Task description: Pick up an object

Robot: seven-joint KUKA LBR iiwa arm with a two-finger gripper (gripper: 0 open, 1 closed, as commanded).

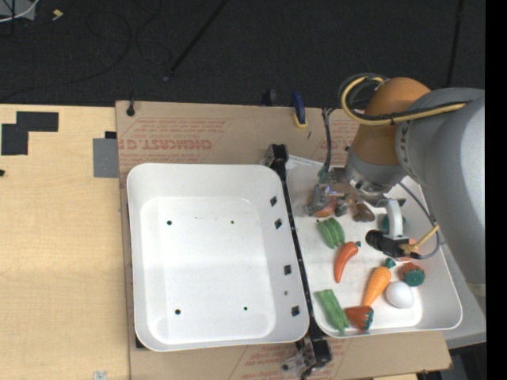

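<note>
Arm reached into the right bin [451, 311], claw [337, 196] low at the bin's far-left corner among a brownish clutter [323, 207] too blurred to name. Claw state could not be told; wrist hid it. Step judged: descent for a grasp, nothing seen held. Candidates lay nearby: green pepper [331, 232], red chilli [344, 260], carrot [378, 285], white egg [400, 295]. Next move needs closing on one item, then lifting. Left bin [150, 180] alongside.
</note>
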